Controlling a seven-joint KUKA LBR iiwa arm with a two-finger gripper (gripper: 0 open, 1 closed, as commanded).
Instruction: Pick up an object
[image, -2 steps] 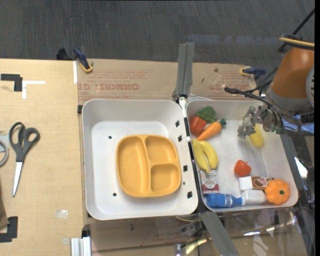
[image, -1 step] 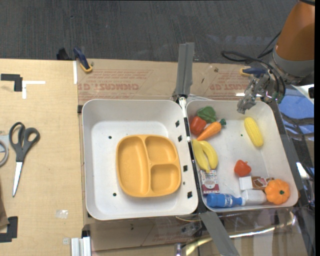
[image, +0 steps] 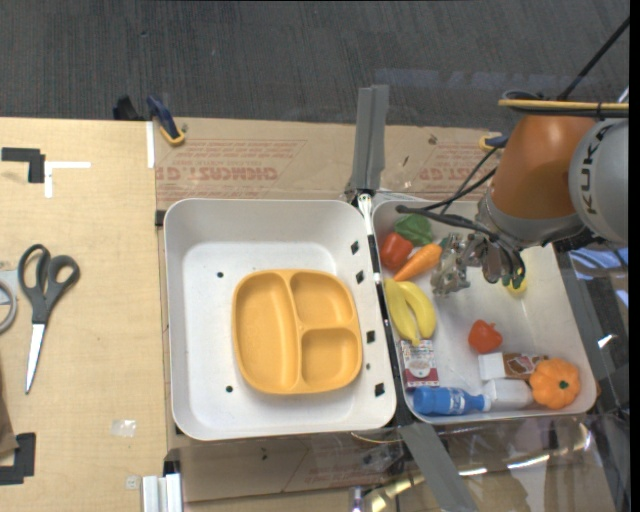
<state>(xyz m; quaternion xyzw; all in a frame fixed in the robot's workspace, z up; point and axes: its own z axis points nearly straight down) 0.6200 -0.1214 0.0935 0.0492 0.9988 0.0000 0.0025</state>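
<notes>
This looks like a robotics lab: a grey-and-orange industrial arm (image: 560, 170) with trailing black cables (image: 440, 208) leans over two white bins (image: 190, 330) on a tabletop (image: 80, 400) patched with cardboard (image: 250, 160), clamps, scissors (image: 42, 290), and plastic toy food (image: 412, 308) as test props.

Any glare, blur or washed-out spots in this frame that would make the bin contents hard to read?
Camera view: lighting is even and soft, with faint shadows; the yellow divided plate and the bananas read sharply. The white bins are bright but not blown out. The gripper is small, dark and cluttered with cables, so its detail is hard to read.
</notes>
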